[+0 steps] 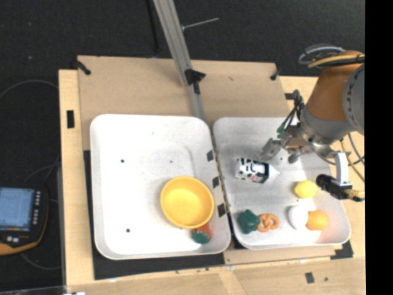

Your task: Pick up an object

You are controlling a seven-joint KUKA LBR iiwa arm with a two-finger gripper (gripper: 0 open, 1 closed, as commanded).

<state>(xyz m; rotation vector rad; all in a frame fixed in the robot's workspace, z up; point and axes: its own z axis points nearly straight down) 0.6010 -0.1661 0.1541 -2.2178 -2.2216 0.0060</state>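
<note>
From above, the right bin [245, 128] is the one to watch, so everything here is placed against it. The arm [331, 103], grey with its orange band, leans in over the bin's far right corner. Its gripper [279, 149] hangs over the middle of the bin, just right of a small black-and-white cow-patterned toy [252, 171] lying on the bin floor. One finger [268, 147] slants down toward that toy, the other [293, 154] sits off to the right, so the two stand apart with nothing between them.

Along the bin's right side lies a yellow lemon-like piece [305, 190], and nearer the front right corner a white object [298, 216] touches an orange one [317, 220]. Toward the front left of the bin sit a dark green piece [247, 221] and, just beside it, a pretzel-shaped thing [268, 222].

Left of that bin, in the left bin [123, 140], a yellow bowl [186, 201] stands upright near the shared wall, with a small red-and-green object [201, 234] at its front edge.
</note>
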